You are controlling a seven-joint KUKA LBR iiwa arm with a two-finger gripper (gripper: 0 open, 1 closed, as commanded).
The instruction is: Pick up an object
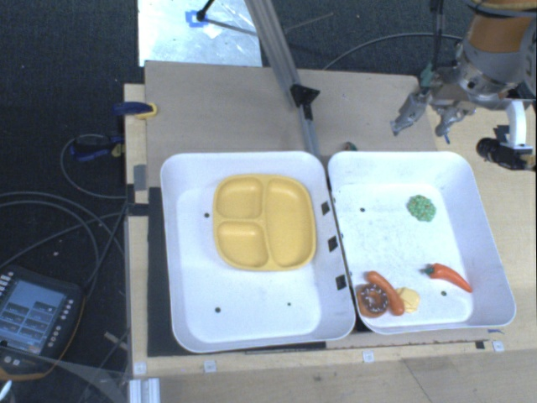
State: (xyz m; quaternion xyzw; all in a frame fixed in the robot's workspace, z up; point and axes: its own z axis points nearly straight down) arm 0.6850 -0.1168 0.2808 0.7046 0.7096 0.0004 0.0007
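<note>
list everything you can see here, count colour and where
bins: 2, white, side by side on the bench
divided plate: 1, yellow, three compartments, in the left bin
broccoli piece: 1, green, upper part of the right bin
carrot: 1, orange with a green tip, lower right of the right bin
sausage: 1, red-orange, near the right bin's bottom edge
doughnut: 1, brown with specks, touching the sausage
small yellow piece: 1, pale yellow, right beside the sausage
handheld controller: 1, dark with a lit screen, lower left off the bench
gripper: 1, grey, fingers apart, above the right bin's far edge, holding nothing
</note>
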